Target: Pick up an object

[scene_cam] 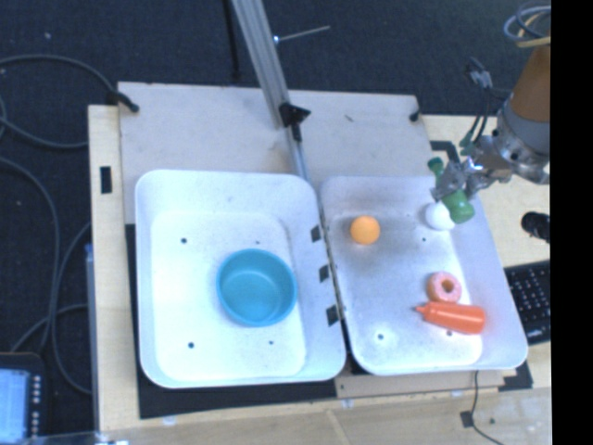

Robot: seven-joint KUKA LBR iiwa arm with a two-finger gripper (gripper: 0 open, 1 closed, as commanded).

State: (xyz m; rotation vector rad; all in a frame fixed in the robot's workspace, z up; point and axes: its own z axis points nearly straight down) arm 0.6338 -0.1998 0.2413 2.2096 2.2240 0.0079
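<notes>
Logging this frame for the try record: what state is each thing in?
Blue bowl: upright in left bin.
Orange ball: loose in right bin.
White ball: under gripper.
Pink ring: flat, against carrot.
Carrot: on its side.

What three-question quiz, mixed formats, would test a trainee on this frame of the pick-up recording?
1. True or false: the blue bowl sits in the same bin as the orange ball.
2. Which lies closest to the gripper? A) white ball B) pink ring C) orange carrot-shaped toy
3. Fill in: the pink ring lies right beside the ____.

Key: 1 false; the bowl is in the left bin, the ball in the right bin. 2 A. 3 orange carrot-shaped toy.
</notes>
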